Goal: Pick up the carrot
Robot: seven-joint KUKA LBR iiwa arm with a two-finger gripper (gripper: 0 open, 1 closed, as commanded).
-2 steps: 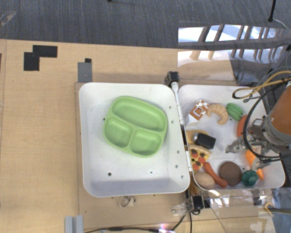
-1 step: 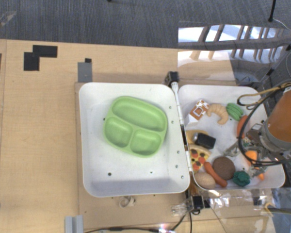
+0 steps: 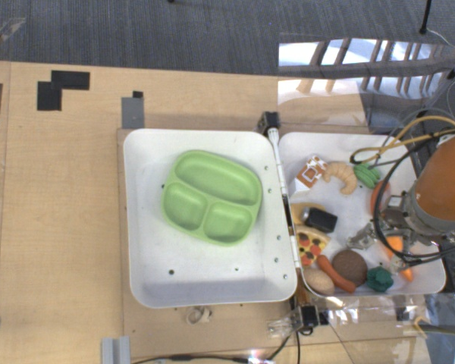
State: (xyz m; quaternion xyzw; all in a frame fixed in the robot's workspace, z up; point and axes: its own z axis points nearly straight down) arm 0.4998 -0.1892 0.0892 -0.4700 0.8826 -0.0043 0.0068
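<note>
Beneath the end effector (image 3: 392, 243) (jaw state unclear) peeks the carrot (image 3: 395, 243), a small orange piece.

We are seeing the right bin (image 3: 341, 144) crowding up — a croissant (image 3: 341, 176), a black block (image 3: 319, 219), a pizza slice (image 3: 312, 243), a sausage (image 3: 337, 272) and a brown round (image 3: 349, 265) are leaving only narrow white gaps between them. The arm (image 3: 440, 184) and its cables (image 3: 394, 146) are blocking the right side. In the left bin (image 3: 140, 226), open floor is lying all around the green tray (image 3: 211, 196) — widest along the near edge.
</note>
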